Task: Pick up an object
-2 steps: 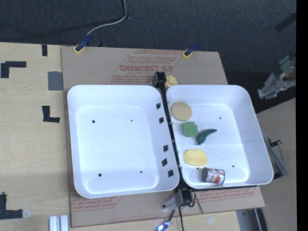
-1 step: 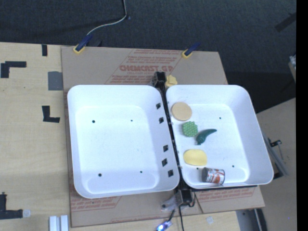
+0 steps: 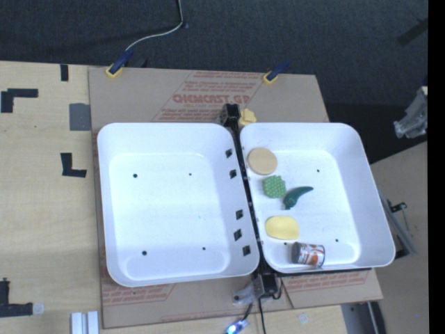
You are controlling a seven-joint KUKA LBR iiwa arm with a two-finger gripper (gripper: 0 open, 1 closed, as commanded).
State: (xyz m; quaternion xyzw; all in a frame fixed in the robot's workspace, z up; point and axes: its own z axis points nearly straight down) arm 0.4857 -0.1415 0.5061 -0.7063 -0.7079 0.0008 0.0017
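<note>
The objects lie together along the left side of the right bin (image 3: 348, 186), so the approach should probably come straight down on one that has free space around it. The tan disc (image 3: 262, 161) near the divider is flat and round; the yellow piece (image 3: 282, 227) is well apart from it. How far open the end effector is, I cannot tell.

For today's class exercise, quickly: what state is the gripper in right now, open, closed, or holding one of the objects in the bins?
Gripper: its state cannot be told from this camera view.
</note>
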